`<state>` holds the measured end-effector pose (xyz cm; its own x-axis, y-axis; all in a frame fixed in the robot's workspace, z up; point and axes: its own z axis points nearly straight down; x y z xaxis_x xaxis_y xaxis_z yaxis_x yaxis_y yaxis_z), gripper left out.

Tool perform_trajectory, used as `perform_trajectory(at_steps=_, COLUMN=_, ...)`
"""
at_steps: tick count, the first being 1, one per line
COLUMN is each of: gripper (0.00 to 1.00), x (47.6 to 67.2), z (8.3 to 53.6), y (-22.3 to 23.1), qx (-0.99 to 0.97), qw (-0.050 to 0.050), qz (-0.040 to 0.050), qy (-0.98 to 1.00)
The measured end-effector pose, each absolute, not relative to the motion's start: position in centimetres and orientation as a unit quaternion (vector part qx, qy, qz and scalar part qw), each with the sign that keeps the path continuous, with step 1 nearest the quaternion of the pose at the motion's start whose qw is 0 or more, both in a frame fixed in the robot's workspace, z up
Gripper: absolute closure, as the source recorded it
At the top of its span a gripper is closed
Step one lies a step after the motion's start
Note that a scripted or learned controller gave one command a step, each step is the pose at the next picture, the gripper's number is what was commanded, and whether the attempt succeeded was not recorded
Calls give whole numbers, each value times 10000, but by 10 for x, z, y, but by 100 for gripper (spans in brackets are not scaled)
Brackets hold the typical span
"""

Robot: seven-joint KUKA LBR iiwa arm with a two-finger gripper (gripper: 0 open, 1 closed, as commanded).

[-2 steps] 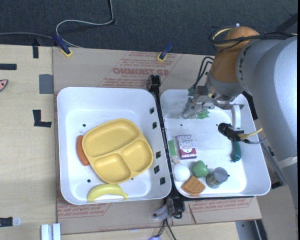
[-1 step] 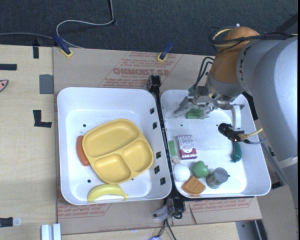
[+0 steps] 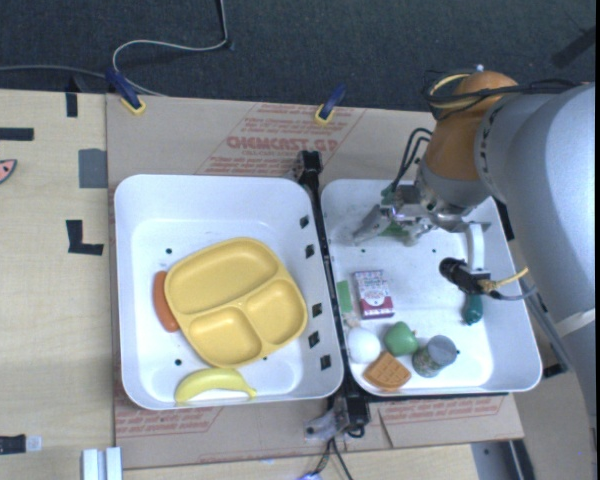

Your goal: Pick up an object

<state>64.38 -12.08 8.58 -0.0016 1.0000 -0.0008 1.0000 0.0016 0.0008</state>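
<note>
While the gripper (image 3: 385,223) hovers above, the carton (image 3: 372,294) (red-and-white) lies just below.

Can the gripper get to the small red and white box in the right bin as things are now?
Probably yes. The gripper hangs over the same right bin, and the red and white box lies flat just below it in the camera view, with nothing on top of it.

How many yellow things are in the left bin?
2. The yellow tray sits in the middle of the left bin, and the banana lies just below it near the front wall. The tray could be hiding something underneath.
</note>
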Motion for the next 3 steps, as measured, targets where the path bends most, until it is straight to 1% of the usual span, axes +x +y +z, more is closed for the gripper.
perform_trajectory(at_steps=1, gripper=0, x=561, z=86, y=-100, qx=7073, qw=5, qz=2, qy=7069)
perform_trajectory(at_steps=2, gripper=100, x=562, z=96, y=-101, qx=7074, qw=27, qz=8, qy=7068)
perform_trajectory(at_steps=3, gripper=0, x=562, z=96, y=-101, qx=7074, qw=24, qz=6, qy=7068)
